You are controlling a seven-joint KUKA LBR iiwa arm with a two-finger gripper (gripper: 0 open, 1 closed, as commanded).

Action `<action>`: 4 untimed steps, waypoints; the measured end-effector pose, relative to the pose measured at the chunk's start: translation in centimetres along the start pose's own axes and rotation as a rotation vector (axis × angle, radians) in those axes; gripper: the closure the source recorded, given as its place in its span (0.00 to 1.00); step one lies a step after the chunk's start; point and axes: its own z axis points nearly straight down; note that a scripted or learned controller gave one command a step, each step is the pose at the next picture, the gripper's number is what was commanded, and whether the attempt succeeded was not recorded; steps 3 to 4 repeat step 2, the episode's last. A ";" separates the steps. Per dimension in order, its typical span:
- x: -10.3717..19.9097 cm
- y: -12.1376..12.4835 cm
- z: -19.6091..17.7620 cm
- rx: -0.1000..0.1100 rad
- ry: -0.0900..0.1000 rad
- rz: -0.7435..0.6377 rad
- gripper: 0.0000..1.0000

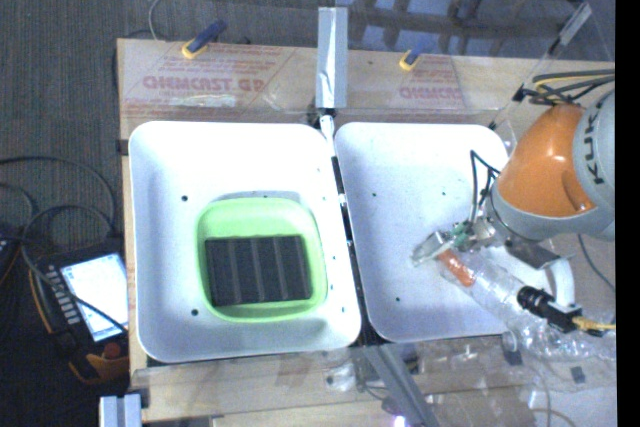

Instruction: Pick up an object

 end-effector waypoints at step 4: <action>4.6 4.3 -10.2 0.025 0.015 -0.084 1.00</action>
